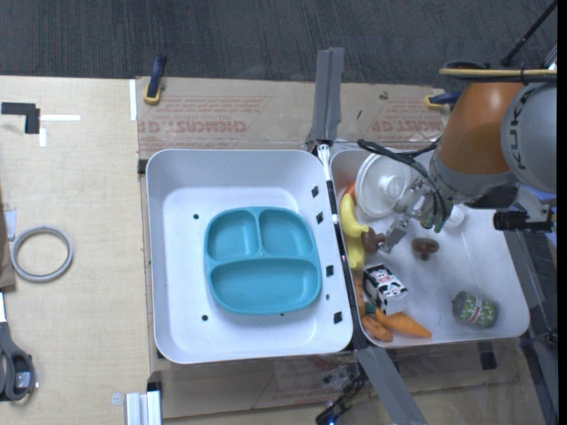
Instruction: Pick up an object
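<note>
My gripper (387,235) hangs low over the left part of the right bin (505,264), pointing down and to the left. Right beside its tip lie a yellow banana (351,226) along the bin's left wall and a small dark brown piece (372,243). Another brown lump (426,249) lies just right of the gripper. Nearer the front sit a black-and-white carton (384,284), orange carrots (396,326) and a green mottled object (475,309). Nothing visibly rests in the gripper.
The left bin (168,237) holds a blue divided plate (262,260). A grey roll of tape (40,253) and scissors (16,370) lie on the bench at the left. The arm's orange band (474,127) looms over the right bin's back.
</note>
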`<control>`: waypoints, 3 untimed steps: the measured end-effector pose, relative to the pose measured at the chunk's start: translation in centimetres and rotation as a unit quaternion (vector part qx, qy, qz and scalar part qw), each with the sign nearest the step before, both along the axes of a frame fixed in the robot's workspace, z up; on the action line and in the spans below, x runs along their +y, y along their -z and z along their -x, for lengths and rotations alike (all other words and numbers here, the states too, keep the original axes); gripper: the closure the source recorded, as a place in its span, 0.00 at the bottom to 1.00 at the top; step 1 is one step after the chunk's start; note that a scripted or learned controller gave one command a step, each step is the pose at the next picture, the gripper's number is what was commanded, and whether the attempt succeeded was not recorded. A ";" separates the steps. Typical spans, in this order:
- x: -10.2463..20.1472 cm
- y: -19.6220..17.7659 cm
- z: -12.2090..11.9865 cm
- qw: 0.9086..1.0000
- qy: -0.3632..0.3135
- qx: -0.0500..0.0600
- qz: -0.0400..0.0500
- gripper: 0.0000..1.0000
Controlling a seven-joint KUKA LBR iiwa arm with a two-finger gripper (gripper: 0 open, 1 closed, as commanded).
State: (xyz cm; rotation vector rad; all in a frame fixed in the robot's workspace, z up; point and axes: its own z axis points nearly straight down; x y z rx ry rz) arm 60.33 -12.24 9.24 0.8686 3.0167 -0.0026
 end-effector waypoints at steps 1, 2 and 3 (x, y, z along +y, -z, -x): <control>1.6 0.2 6.6 1.000 -0.008 0.002 -0.001 0.00; 1.7 -0.5 6.7 1.000 -0.009 0.003 -0.001 1.00; -5.2 0.2 5.4 0.990 -0.142 0.001 -0.001 1.00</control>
